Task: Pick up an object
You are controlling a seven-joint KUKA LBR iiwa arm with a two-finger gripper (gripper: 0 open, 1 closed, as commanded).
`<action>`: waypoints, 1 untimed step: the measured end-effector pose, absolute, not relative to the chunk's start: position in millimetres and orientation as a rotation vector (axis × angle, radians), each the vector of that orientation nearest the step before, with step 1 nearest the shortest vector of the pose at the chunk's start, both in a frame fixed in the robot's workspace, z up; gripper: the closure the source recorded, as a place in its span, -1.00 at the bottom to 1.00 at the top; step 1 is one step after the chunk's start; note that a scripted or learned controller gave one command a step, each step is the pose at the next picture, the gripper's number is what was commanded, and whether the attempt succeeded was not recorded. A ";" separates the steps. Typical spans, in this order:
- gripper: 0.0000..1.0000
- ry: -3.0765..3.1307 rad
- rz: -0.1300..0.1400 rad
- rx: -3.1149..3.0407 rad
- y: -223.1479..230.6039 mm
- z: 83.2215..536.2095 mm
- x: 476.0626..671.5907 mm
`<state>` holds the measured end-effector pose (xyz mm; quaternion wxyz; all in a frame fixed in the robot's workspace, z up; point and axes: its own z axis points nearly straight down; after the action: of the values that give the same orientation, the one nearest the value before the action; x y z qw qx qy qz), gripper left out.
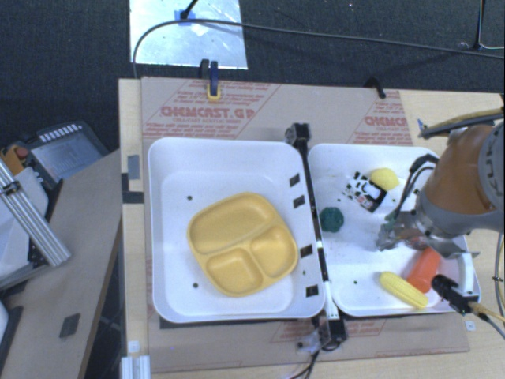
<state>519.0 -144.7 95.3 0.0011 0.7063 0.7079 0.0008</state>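
White right bin (347,259) with five small things; white left bin (173,180) with a yellow divided plate (241,243) alone. Grey arm (465,184) entering from the right, gripper (388,238) low over the middle of the right bin, above bare floor. Jaw state not to be told from this slanted view; nothing seen held.

Candidates for picking, by nearness to the gripper:
- Orange piece (424,269), just to the right and a little nearer than the gripper, partly under the wrist. Long axis slanted, from far right to near left.
- Yellow stick (404,289), nearest the bin's near rim, just beside the orange piece's lower end, possibly touching it. Long axis roughly left to right, dipping nearward at its right end.
- Green ball (331,219), well to the left, close to the wall between the bins. No long axis; apt to roll.
- Black-and-white toy (363,189) and yellow lump (384,178), side by side at the far end, touching or nearly so.

Judgement: approach stage, no grasp yet made. Shortest move probably a small shift right and nearward to the orange piece, with the jaws turned across its slant. Risk: crowding against the yellow stick, and a nudge instead of a grip.
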 end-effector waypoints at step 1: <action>1.00 2.221 0.005 2.214 -145.5 138.8 517.6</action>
<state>517.6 -145.5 138.8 0.0025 0.7060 0.7082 0.0014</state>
